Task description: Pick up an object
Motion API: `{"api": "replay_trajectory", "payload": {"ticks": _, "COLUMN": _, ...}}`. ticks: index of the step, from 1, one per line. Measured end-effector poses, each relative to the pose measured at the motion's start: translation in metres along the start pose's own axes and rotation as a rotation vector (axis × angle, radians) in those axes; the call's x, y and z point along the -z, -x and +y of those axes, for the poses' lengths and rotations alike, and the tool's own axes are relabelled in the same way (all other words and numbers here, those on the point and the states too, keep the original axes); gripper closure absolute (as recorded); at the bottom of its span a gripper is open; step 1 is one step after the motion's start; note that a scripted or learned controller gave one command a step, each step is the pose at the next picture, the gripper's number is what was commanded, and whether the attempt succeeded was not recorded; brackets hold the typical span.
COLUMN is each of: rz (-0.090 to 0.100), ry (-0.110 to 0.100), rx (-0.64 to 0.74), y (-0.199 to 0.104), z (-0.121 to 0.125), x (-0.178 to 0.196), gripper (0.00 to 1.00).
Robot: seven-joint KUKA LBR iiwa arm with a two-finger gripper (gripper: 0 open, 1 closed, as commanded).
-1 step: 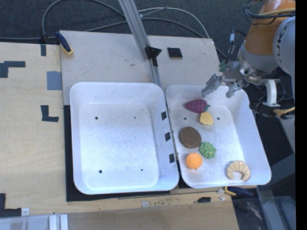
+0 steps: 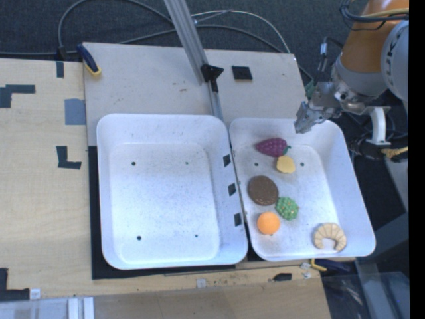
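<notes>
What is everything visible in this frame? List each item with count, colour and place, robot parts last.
left bin: 1, white, left half of the bench.
right bin: 1, white, beside it on the right.
grape bunch: 1, purple, far part of the right bin.
yellow piece: 1, yellow, just in front of the grapes.
brown disc: 1, brown, middle of the right bin.
green piece: 1, green, right of the disc.
orange: 1, orange, near edge of the right bin.
croissant: 1, tan, near right corner.
clamp: 1, blue and yellow, far left of the board.
gripper: 1, grey, above the right bin's far rim.
</notes>
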State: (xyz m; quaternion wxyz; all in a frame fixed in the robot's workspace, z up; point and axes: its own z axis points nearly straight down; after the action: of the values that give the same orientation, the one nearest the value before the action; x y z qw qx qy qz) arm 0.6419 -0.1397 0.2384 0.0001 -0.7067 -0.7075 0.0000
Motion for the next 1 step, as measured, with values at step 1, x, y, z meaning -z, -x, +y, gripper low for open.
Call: {"api": "replay_trajectory", "payload": {"ticks": 1, "rz": 0.002, "ry": -0.004, "rx": 0.006, "y": -0.0951, "z": -0.0064, "x": -0.0425, "gripper": 1.0}}
